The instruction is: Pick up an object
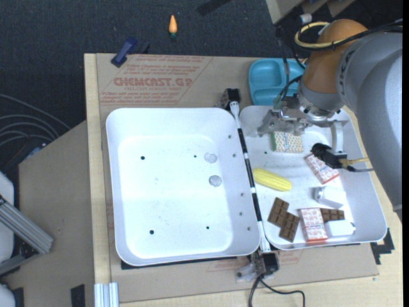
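Arm in from the right, orange band bright above the wrist; the gripper (pixel 285 125) hangs up-view and a touch right of the yellow corn cob (pixel 271 180), directly over a pale speckled packet (pixel 289 142) that lies flat in the right bin (pixel 361 187); whether the jaws are parted or closed cannot be told from this angle, and nothing shows clamped between them.

The corn cob lies on its side close to the rim that the two bins share; the speckled packet sits just up-view of it, apart from it, its upper edge hidden under the gripper; right of the cob, and a little higher in the view, a red-and-white packet (pixel 321 169) lies at a tilt; down-view and right of the cob, a small grey block (pixel 328 198); straight down-view of the cob, a brown chocolate bar (pixel 283 218) lies at a slant, and just beside that a second red-and-white packet (pixel 313 225), with another brown piece (pixel 333 214) showing at its far side.

Left of the cob, across the rim, the left bin (pixel 166 190) carries a pair of small grey discs (pixel 215 181); well up-view of the cob, outside the bins, a blue dish (pixel 267 80) rests on the bench (pixel 147 82).
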Robot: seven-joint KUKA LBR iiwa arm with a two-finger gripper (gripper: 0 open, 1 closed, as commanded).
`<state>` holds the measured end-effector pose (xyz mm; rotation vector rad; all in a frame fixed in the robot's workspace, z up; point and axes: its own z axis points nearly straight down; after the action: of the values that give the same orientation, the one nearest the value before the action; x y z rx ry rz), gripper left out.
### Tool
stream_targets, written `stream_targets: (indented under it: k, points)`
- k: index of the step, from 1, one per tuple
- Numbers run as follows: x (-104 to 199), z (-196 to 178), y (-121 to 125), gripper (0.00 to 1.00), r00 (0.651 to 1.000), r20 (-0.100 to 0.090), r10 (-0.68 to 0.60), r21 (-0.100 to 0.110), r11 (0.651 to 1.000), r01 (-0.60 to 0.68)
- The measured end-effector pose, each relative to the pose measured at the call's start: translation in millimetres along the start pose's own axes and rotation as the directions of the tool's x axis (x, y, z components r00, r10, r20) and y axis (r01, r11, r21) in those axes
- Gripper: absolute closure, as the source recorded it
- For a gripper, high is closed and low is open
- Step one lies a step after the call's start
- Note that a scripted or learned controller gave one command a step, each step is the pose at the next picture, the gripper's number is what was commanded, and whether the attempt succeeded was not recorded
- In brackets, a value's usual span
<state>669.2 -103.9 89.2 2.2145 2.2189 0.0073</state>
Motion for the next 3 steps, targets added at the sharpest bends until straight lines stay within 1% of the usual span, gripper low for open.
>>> stream_targets:
  k: [1, 2, 3]
  points:
    - [-0.6, -11.8, 1.6, 1.00, 1.000, 0.004, -0.002, -0.006, 1.000, 0.002]
    - [-0.3, -11.4, 1.3, 0.00, 1.000, 0.004, -0.001, -0.005, 1.000, 0.001]
    - [-51.8, -133.0, -1.0, 0.00, 1.000, 0.000, 0.002, 0.005, 1.000, -0.002]
